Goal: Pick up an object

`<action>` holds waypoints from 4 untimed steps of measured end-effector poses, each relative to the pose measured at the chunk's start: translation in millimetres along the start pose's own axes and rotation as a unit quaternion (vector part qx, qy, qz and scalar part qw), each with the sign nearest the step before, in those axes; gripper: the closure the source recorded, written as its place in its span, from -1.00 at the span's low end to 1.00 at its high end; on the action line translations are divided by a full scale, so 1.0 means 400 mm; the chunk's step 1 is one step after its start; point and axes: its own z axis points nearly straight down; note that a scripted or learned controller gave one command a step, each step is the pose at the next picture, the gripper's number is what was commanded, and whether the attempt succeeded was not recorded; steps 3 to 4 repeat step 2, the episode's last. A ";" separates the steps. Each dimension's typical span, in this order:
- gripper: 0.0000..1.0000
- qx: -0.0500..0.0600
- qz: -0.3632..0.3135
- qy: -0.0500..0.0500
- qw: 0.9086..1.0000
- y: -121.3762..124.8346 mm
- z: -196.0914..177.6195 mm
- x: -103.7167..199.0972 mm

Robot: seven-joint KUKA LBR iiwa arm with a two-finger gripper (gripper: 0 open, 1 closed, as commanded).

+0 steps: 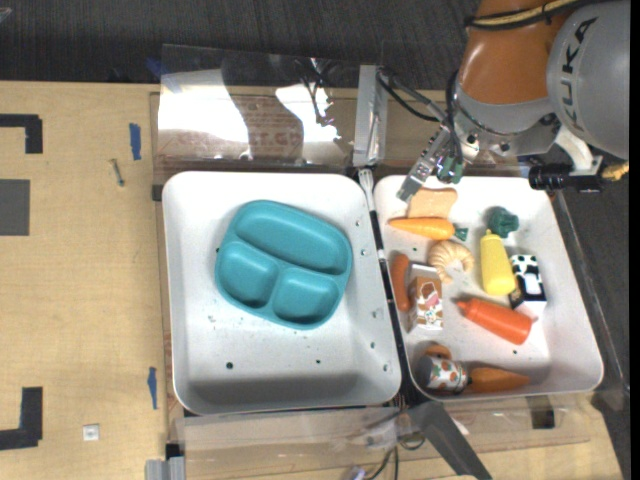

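Arm: we see the grey arm with its orange band reaching in from the right, above the far edge of the right bin.
Gripper: the gripper hangs over the far left corner of the right bin, just above the slice of bread; we cannot tell how it is set, and we see nothing in it.
Right bin: the right bin holds a crowd of small toy foods and objects, all lying loose.
Bread: a slice of bread lies at the far left, nearest the gripper.
Carrot: an orange carrot lies just near of the bread, pointing left and right.
Shell-like piece: a pale croissant-like piece sits near the middle.
Yellow item: a yellow corn-like piece stands beside it on the right.
Green item: a small teal-green object lies far of the yellow piece.
Black-and-white block: a black-and-white block touches the yellow piece on its right.
Red-orange bottle: a red-orange bottle shape lies tilted, near of the yellow piece.
Left bin: the left bin carries one teal divided plate, well apart from the gripper.
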 end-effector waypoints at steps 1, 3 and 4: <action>1.00 0.002 0.035 0.003 0.999 -0.058 -0.051 0.200; 1.00 0.001 -0.011 0.002 1.000 0.029 -0.126 0.118; 1.00 0.001 -0.011 0.002 1.000 0.029 -0.126 0.118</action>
